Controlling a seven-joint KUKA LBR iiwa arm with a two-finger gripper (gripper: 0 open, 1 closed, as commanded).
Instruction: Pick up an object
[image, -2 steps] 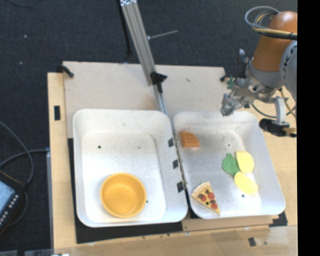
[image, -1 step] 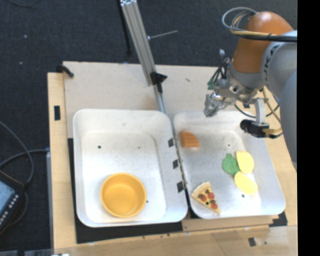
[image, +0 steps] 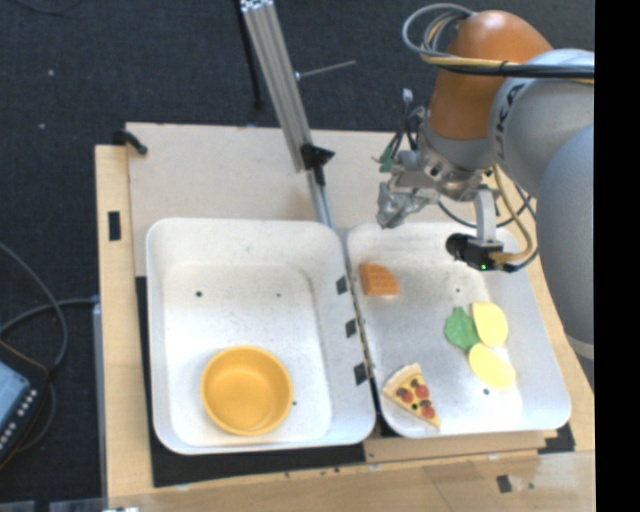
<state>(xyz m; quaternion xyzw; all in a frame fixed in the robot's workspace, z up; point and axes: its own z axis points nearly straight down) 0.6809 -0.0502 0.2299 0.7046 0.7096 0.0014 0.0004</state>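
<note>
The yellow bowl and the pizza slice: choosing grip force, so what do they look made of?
Yellow bowl: likely hard plastic, smooth, uniform colour, slight sheen. Pizza slice: probably moulded plastic or rubber toy food, matte, flat painted toppings; too small to tell which.

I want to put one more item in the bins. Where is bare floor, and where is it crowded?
Left bin: bare everywhere except the yellow bowl at its near side. Right bin: bare middle, between the waffle, pizza slice and the crowded green and yellow pieces. The gripper hangs over its far left corner.
</note>
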